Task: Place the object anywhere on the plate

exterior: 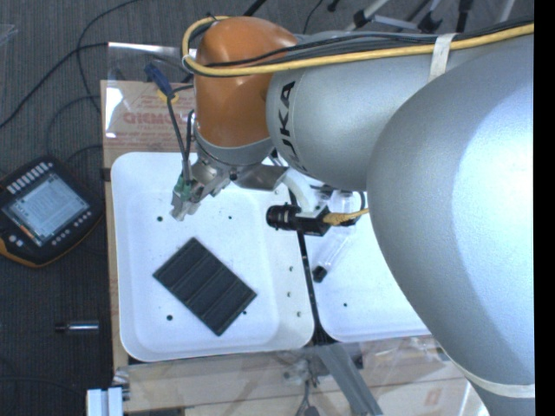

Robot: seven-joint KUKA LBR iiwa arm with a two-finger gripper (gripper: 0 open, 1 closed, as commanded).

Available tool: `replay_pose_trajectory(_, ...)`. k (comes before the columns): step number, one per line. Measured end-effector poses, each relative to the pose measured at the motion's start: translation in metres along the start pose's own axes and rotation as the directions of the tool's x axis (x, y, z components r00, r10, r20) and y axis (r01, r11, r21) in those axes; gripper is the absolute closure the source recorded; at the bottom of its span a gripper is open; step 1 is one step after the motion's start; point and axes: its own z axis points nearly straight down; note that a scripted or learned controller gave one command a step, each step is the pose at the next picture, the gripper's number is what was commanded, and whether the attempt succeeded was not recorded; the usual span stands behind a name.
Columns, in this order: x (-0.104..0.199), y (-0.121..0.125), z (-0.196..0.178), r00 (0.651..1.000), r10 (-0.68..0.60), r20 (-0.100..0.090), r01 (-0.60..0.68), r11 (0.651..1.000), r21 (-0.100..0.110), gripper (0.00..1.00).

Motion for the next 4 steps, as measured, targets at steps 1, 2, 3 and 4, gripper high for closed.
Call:
replay_pose_trajectory(1, -0.001, 0.001, -0.005, 1.0, 0.001, -0.003, -0.001, 1.0, 0.004, 1.0)
replay_pose_trajectory(2, -0.001, 0.001, -0.01, 1.0, 0.002, -0.007, -0.001, 1.0, 0.008, 1.0)
replay_pose_trajectory(3, -0.001, 0.002, -0.015, 1.0, 0.002, -0.011, -0.001, 1.0, 0.012, 1.0)
replay_pose_trajectory(4, -0.001, 0.003, -0.02, 1.0, 0.002, -0.014, -0.001, 1.0, 0.016, 1.0)
